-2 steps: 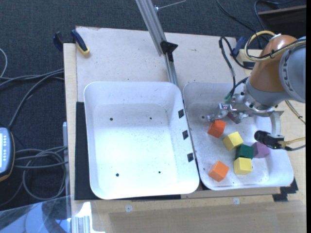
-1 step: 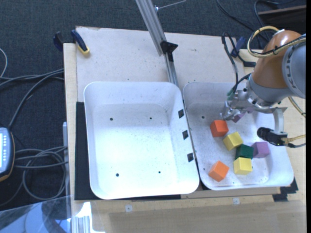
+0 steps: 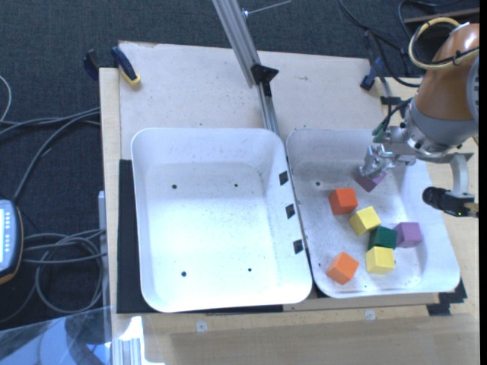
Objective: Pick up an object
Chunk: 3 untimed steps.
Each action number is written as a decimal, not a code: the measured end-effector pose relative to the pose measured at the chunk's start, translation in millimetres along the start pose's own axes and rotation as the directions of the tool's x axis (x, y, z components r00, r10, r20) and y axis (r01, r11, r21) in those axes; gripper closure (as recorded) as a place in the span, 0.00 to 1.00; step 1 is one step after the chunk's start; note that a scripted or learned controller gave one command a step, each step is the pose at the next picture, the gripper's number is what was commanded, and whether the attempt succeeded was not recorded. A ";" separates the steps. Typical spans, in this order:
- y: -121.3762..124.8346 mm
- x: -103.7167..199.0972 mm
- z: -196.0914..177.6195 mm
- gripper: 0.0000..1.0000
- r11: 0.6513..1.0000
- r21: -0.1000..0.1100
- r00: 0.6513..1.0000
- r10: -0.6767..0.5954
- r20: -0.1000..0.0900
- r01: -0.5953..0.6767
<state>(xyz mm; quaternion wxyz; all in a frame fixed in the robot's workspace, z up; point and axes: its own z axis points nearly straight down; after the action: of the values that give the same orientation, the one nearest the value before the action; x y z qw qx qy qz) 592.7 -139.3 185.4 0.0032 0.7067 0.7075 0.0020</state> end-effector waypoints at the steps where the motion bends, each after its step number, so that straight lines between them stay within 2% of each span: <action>1: 2.3 0.0 -54.7 1.00 1.000 -0.001 1.000 -0.001 0.000 0.001; 2: 3.4 0.1 -72.1 1.00 1.000 0.003 1.000 0.000 -0.001 0.000; 3: 12.8 55.0 -59.3 1.00 1.000 0.009 1.000 -0.005 -0.004 0.005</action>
<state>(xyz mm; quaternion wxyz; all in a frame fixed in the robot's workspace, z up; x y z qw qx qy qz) 605.0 -84.2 244.7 -0.0014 0.7050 0.7092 0.0002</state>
